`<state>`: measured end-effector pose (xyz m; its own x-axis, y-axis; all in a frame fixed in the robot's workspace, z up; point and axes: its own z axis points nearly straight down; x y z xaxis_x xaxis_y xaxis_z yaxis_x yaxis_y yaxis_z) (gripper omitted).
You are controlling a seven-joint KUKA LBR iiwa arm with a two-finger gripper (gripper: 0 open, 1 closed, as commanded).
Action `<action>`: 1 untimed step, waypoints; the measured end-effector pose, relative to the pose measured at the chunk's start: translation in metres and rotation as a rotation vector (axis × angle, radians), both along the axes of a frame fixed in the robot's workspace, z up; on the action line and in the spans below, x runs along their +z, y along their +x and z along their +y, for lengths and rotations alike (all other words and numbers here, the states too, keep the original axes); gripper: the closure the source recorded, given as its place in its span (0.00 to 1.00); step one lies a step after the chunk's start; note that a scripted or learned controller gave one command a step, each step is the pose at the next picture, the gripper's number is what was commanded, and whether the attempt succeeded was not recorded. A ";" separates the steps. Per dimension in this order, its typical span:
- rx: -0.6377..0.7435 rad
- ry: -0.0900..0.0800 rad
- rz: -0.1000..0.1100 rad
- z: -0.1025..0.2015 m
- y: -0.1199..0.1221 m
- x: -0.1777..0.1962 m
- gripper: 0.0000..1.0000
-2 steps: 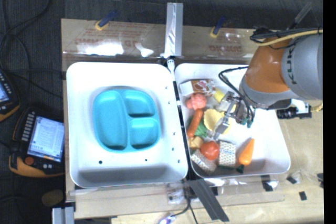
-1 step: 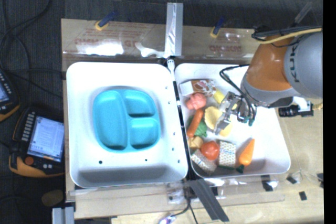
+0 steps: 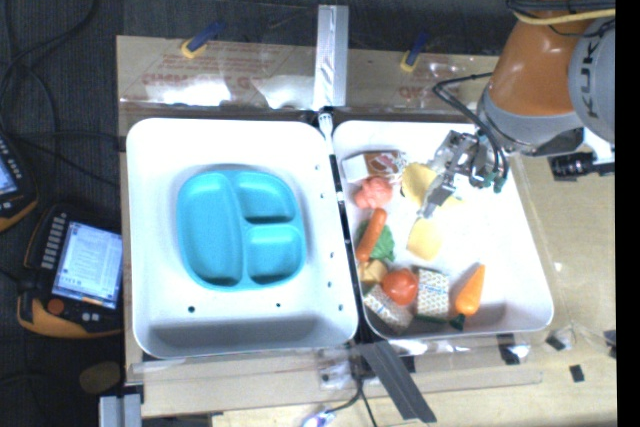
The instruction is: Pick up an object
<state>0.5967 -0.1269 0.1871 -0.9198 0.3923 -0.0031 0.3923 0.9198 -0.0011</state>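
Note:
The right bin (image 3: 520,255) holds a heap of toy food. A pale yellow piece (image 3: 416,180) lies near the back, with a yellow block (image 3: 425,238) in front of it. A pink piece (image 3: 375,192), a thin carrot (image 3: 370,233), a red tomato (image 3: 399,286), a patterned box (image 3: 433,293) and an orange carrot (image 3: 468,287) lie along the left and front. My gripper (image 3: 443,183) reaches in from the right and hangs low over the right edge of the pale yellow piece. I see nothing clearly held.
The left bin (image 3: 150,155) holds a blue divided tray (image 3: 240,225). A raised ridge (image 3: 340,215) separates the two bins. A handheld pendant (image 3: 75,265) lies on the floor at the left. The arm's orange band (image 3: 535,65) looms over the right bin's back corner.

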 end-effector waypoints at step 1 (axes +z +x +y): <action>0.407 -0.001 0.001 -0.049 0.005 -0.009 1.00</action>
<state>0.6020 -0.1761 0.1777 -1.0000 -0.0036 -0.0026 -0.0036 1.0000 -0.0026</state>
